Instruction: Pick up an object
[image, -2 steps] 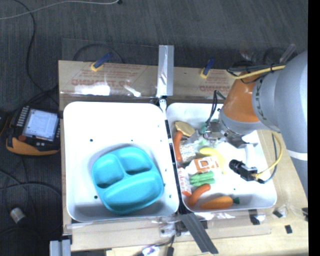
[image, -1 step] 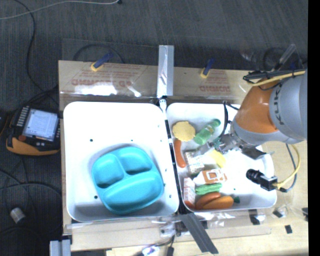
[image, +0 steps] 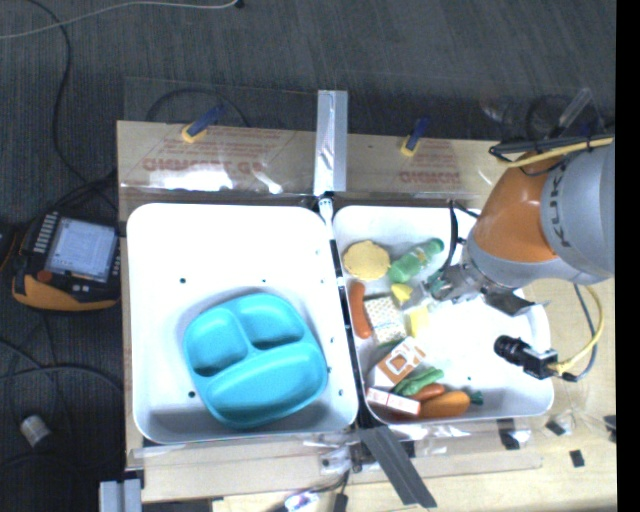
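A small screen device (image: 75, 250) lies on the dark floor, well to the left of the left bin (image: 150, 330). Inside that bin a blue divided plate (image: 255, 355) rests slightly tilted, taking up the middle and lower part, and its right edge comes near the wall shared with the right bin (image: 520, 395).

The right bin holds a cluster of toy food along the side nearest the blue plate. At the top of the cluster sits a round yellow cookie (image: 366, 261), with a green bottle (image: 414, 262) lying just beside it on the right. Below the cookie an orange sausage (image: 358, 308) lies along the bin's left wall, and a speckled cracker block (image: 384, 318) touches it on the right. A small yellow piece (image: 416, 321) lies just right of the block. Lower down are a small box with a red and white face (image: 401, 362), a green vegetable (image: 420, 381) and an orange carrot (image: 445, 402) near the bin's bottom edge.

The gripper (image: 444, 284) is low in the right bin, just right of the green bottle and above the yellow piece. I cannot tell how it is set, nor whether anything is in it. The grey and orange arm (image: 525, 225) reaches in from the right, and a black cable fitting (image: 522, 353) hangs below it.
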